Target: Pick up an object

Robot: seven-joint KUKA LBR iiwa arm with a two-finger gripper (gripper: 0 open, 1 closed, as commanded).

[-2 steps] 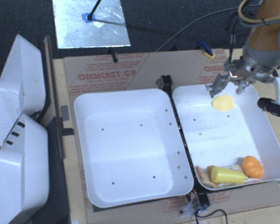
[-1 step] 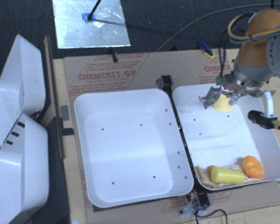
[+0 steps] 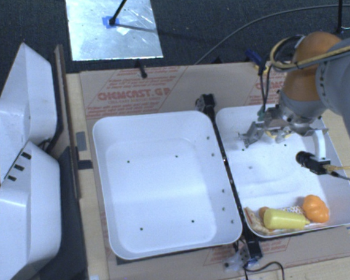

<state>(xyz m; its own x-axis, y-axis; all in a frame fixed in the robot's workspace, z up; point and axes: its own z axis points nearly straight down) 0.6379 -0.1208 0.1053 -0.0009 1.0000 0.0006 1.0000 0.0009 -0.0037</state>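
Here the gripper [image 3: 252,134] — state unclear — hangs well apart from the yellow object [image 3: 284,219].

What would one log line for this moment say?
gripper: over right bin, far end | objects: yellow piece, orange ball, near edge | held: nothing seen

Wooden bench [image 3: 157,79], two shallow white bins side by side, left bin [image 3: 160,181], right bin [image 3: 276,169]
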